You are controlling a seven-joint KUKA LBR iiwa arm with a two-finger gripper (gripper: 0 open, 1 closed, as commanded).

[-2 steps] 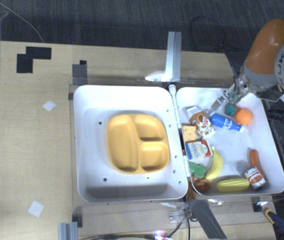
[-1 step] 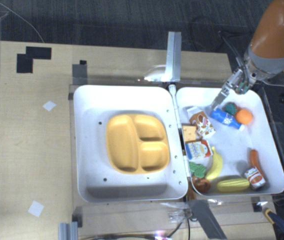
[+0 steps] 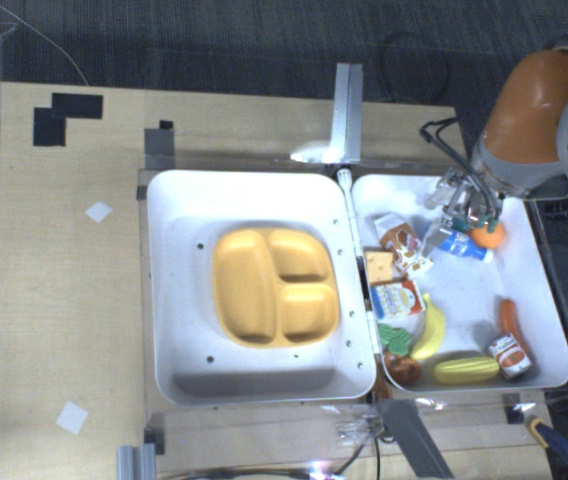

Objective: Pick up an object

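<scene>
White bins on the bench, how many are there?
2. The left bin holds a yellow divided tray. The right bin holds the pile of toy food, with the gripper over its far end.

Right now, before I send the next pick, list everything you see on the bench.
Left bin: one, white, left side of bench.
Divided tray: one, yellow, middle of left bin.
Right bin: one, white, beside the left bin.
Banana: one, yellow, lower middle of right bin.
Yellow vegetable: one, near right bin's front edge.
Can: one, red and white, front right corner.
Sausage: one, red, just above the can.
Orange item: one, beside the tool.
Blue packet: one, blue and white, under the tool.
Small packets: several, mixed colours, along right bin's left side.
Arm: one, grey with orange band, top right.
Tool: one, over right bin's upper part.
</scene>
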